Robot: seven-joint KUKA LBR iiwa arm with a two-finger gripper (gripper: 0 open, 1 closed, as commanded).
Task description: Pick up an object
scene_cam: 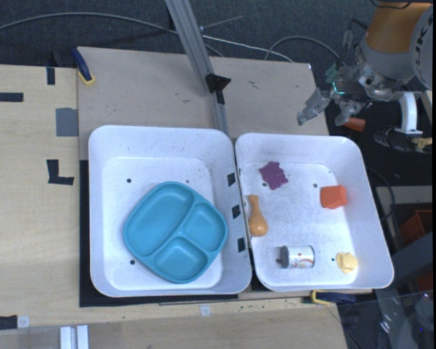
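A tan bench (pixel 152 86) is seen bearing two white bins. The left bin (pixel 102 195) is largely taken up by a blue divided plate (pixel 176 231). In the right bin (pixel 363 187), open floor is left at the centre, ringed by a purple piece (pixel 273 174) at 11 o'clock, an orange block (pixel 333 196) at 3 o'clock, a small can (pixel 296 257) at 6 o'clock, a yellow item (pixel 346 262) at 5 o'clock and an orange gourd-shaped toy (pixel 256 217) at 9 o'clock. The gripper (pixel 327 111) is held beyond the bin's far edge at 1 o'clock, its jaws spread apart, with nothing between them.
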